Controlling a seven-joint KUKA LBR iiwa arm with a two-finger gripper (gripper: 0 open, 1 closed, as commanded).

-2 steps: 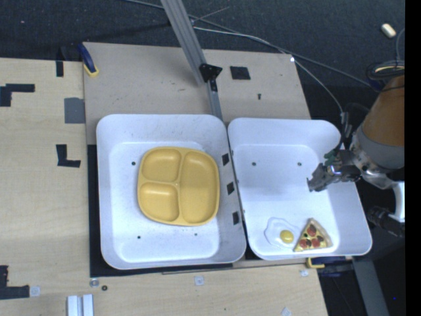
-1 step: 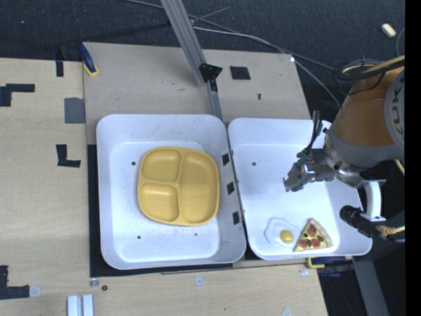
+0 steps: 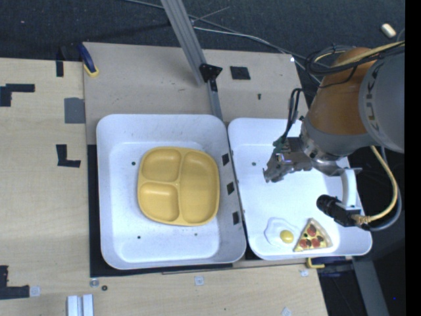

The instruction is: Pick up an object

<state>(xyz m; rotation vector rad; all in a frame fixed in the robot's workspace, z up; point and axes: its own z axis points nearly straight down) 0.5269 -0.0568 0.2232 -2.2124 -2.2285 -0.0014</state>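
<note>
In the right bin (image 3: pixel 253 143) two toy foods lie near the front edge: a fried egg (image 3: pixel 281 233) with a yellow yolk, and a pizza slice (image 3: pixel 312 236) with red topping just right of it. My gripper (image 3: pixel 275 170) hangs over the middle of the right bin, behind the egg and apart from it. Nothing shows between its dark fingers. The left bin (image 3: pixel 118 176) holds a yellow divided plate (image 3: pixel 178 185) with three compartments.
A grey metal post (image 3: pixel 187 31) rises from behind the seam between the bins. Cables trail across the dark floor at the back. A yellow hose (image 3: pixel 388 203) loops off the arm at the right, beside a black fitting (image 3: pixel 335 209).
</note>
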